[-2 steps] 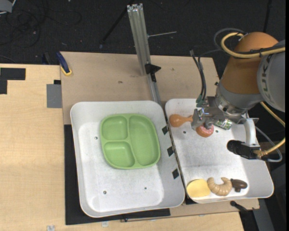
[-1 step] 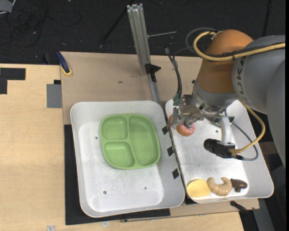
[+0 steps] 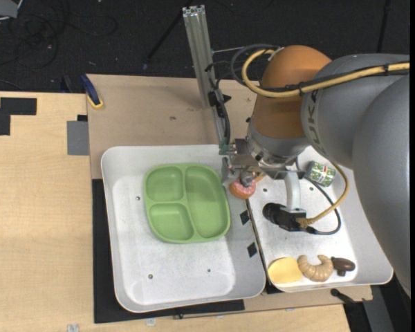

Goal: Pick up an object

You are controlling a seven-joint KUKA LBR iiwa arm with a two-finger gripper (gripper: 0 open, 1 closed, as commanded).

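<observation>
The gripper (image 3: pixel 243 178) hangs over the strip where the two white bins meet, with a small pink-and-orange object (image 3: pixel 243 189) right at its tip (whether it is pinched there or merely lying beneath, I cannot tell). A green three-compartment plate (image 3: pixel 187 203) lies in the left bin (image 3: pixel 173 279), while the right bin (image 3: pixel 370 272) holds a green can (image 3: pixel 322 173), a yellow piece (image 3: pixel 283 271) and a tan curved toy (image 3: pixel 318 266).

A pale wooden bench top (image 3: pixel 34 206) fills the left of the frame, with dark square cut-outs near its upper left. Behind it, across the top of the frame, lies a black floor (image 3: pixel 90 26) strewn with cables. A metal post (image 3: pixel 200 54) stands at upper centre.
</observation>
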